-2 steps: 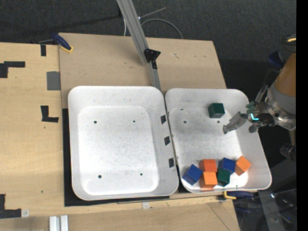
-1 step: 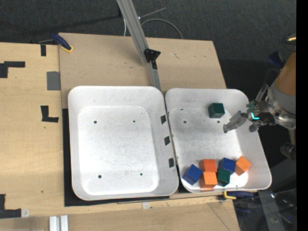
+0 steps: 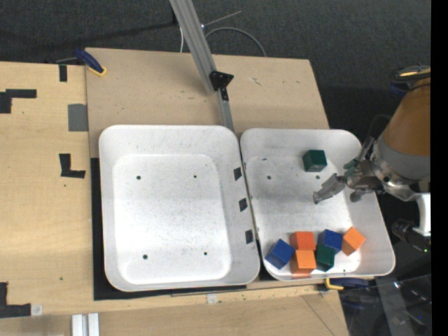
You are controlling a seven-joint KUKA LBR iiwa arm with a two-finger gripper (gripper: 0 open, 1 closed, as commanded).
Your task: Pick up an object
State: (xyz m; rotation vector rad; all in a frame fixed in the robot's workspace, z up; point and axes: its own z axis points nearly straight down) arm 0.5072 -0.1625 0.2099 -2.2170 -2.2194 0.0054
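Note:
The right bin holds several small cubes. A dark green cube sits alone near its far side. Along the near edge lies a cluster: a blue cube, two orange cubes, a second blue cube, a green cube and an orange cube. My gripper hangs over the right part of this bin, between the lone green cube and the cluster. Its fingers are spread open with nothing between them.
The left bin lies beside the right one, their rims touching in the middle. A slanted metal pole rises from behind the bins. The grey arm with its orange band enters from the right.

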